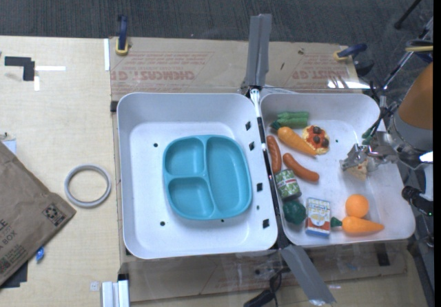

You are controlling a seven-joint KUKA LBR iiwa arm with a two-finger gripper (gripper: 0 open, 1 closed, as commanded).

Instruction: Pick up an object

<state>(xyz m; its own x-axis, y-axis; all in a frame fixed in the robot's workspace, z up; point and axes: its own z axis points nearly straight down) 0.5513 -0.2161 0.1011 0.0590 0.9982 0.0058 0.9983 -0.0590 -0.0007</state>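
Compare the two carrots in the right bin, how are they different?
The carrot near the pizza slice lies in the bin's upper part, slanting down toward the right; the carrot by the orange ball lies almost level at the lower right corner. The first touches the pizza slice, the second sits just under the orange ball. Both are orange, tapered toy carrots in the right bin.

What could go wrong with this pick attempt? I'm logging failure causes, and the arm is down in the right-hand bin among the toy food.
1. The end effector sits on a small pale object that is hard to make out, so a grasp may slip.
2. It works close to the shallow white right bin's far wall, risking a bump.
3. The round orange toy fruit and the orange plastic carrot lie just below and could be knocked.
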